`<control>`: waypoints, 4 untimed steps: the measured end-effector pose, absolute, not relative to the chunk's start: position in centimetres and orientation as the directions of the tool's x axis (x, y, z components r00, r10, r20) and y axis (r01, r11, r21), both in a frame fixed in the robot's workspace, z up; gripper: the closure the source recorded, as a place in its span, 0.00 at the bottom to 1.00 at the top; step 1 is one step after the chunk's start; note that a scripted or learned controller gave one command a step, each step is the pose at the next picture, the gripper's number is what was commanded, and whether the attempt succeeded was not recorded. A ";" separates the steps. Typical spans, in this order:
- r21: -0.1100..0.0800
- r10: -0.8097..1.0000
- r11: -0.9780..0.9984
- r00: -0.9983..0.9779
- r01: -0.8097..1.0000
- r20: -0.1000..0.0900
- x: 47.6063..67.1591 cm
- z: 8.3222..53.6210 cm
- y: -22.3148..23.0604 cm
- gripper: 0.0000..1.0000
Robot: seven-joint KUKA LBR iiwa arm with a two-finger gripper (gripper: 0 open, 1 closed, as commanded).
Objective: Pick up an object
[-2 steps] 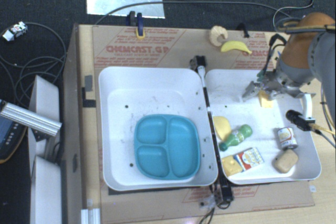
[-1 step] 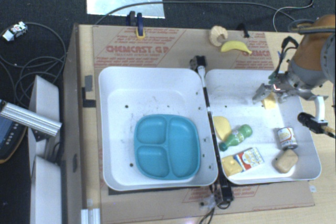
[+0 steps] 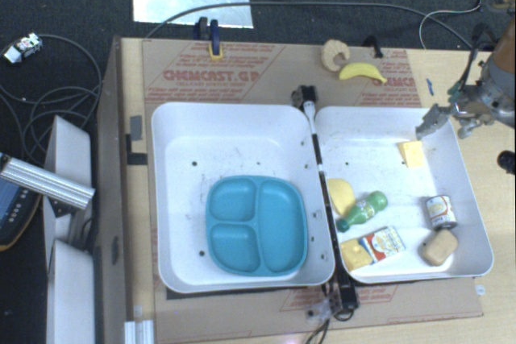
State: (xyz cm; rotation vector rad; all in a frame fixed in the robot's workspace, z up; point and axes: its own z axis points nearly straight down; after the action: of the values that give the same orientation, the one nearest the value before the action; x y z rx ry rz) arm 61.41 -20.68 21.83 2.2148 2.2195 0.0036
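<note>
Gripper (image 3: 439, 118) over the right bin's (image 3: 476, 209) far right edge, fingers' spread impossible to tell. In that bin: yellow card (image 3: 412, 154), green bottle (image 3: 363, 210), small can (image 3: 439, 211), tan block (image 3: 438, 247). Blue divided tray (image 3: 256, 224) in the left bin (image 3: 173, 173).

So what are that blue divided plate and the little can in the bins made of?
The blue divided plate looks like moulded plastic: one even colour, rounded compartments, a soft sheen. The little can seems to be metal with a printed label, judging by its pale rim, though it is too small to be sure.
</note>
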 end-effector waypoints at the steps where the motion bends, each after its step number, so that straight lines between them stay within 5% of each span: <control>1: -0.001 1.000 0.004 -0.004 1.000 0.000 62.9 11.0 -20.6 0.00; 2: 0.007 1.000 0.004 -0.004 1.000 -0.003 63.5 24.4 -20.4 0.00; 3: -0.002 1.000 0.001 -0.001 1.000 0.001 56.8 10.8 -20.6 0.00; 4: 0.004 1.000 0.004 -0.004 1.000 0.000 67.0 8.5 -14.2 0.00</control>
State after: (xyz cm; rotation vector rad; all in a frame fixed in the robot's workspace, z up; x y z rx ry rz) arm 66.96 -14.22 8.49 2.2148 2.2248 0.0043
